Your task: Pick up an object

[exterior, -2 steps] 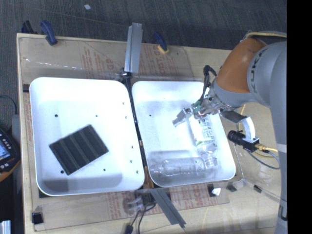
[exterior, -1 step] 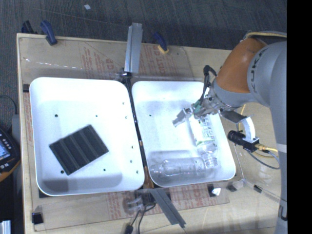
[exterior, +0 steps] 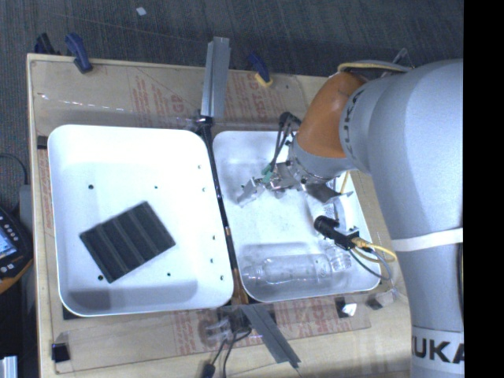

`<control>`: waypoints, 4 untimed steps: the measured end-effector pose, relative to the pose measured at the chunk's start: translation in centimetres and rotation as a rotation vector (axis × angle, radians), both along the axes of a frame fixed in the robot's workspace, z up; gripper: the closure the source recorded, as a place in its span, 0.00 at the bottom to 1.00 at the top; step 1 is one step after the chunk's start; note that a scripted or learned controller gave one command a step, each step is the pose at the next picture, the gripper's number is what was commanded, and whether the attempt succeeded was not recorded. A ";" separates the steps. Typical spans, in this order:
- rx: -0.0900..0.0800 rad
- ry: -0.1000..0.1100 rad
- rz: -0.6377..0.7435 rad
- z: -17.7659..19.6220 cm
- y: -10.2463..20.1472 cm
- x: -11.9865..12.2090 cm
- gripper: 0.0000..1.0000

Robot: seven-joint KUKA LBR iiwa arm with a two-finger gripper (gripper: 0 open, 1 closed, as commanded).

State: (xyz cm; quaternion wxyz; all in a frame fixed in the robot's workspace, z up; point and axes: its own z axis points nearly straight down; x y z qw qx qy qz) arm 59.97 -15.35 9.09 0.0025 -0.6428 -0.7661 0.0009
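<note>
A clear plastic bottle (exterior: 293, 268) lies on its side along the near wall of the right bin (exterior: 236, 144). A black ribbed rectangular pad (exterior: 127, 240) lies flat in the left bin (exterior: 118, 136), toward its near left. My gripper (exterior: 250, 189) reaches into the upper left part of the right bin, low over the floor. It is well above the bottle in the view and apart from it. Nothing shows in its grasp.
The grey arm with its orange band (exterior: 327, 120) covers the right bin's far right corner and right side. A black plug on a yellow cable (exterior: 335, 231) hangs over the right bin near the bottle's cap end. Blue clamps (exterior: 77, 51) sit at the bench's far edge.
</note>
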 end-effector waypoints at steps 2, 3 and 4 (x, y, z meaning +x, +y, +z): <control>-0.002 -0.001 -0.180 5.1 -1.0 -10.2 0.00; -0.002 -0.005 -0.212 12.5 -2.9 -12.2 0.00; -0.001 -0.003 -0.184 1.0 -3.4 -11.6 0.00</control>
